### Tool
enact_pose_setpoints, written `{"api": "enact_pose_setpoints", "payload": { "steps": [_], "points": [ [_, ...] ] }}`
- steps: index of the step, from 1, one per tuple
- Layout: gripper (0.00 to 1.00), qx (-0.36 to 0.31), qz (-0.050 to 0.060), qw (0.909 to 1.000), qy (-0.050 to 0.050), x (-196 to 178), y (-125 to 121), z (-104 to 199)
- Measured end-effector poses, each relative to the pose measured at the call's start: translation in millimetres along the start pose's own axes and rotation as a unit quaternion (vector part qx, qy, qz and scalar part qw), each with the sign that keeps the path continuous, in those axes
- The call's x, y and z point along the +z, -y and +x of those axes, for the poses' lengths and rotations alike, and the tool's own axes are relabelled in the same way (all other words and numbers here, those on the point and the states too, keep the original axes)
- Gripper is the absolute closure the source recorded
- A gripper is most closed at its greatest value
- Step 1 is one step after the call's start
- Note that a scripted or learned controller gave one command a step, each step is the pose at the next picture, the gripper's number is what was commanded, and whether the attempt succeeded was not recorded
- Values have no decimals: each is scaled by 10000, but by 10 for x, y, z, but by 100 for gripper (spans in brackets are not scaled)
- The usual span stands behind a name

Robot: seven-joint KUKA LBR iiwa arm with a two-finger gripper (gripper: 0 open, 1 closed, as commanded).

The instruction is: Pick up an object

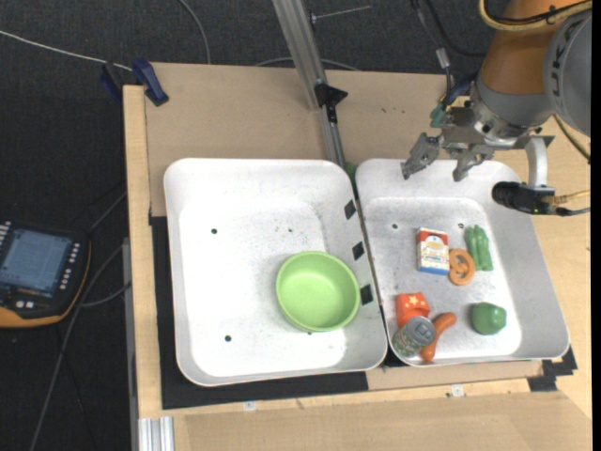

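My gripper [439, 163] hangs open over the far edge of the right bin [535, 280], its two grey fingers spread apart with nothing between them. Below it in that bin lie a small red and white carton [433, 251], an orange ring [460, 267], a green pepper-like piece [480, 248], a green ball-like piece [487, 318], a red block [411, 306], a grey round can [414, 333] and an orange carrot-like piece [438, 332]. A light green bowl [317, 291] sits in the left bin [216, 252].
A metal post [302, 40] rises from the bench behind the bins. A black cable end [519, 196] hangs beside the arm at the right bin's far right rim. A handheld pendant [38, 266] lies off the bench at the left.
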State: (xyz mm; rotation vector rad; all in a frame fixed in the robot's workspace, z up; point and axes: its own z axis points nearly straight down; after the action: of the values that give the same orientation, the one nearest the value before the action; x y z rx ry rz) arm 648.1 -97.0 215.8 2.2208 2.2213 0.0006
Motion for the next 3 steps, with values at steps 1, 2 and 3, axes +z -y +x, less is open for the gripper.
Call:
{"api": "enact_pose_setpoints", "payload": {
  "steps": [1,2,3],
  "points": [
    [0,-2,27,10000,-2,629,7,16],
    [0,-1,25,10000,-2,1156,19,20],
    [100,-1,-7,10000,-1,1018,1,20]
  ]
}}
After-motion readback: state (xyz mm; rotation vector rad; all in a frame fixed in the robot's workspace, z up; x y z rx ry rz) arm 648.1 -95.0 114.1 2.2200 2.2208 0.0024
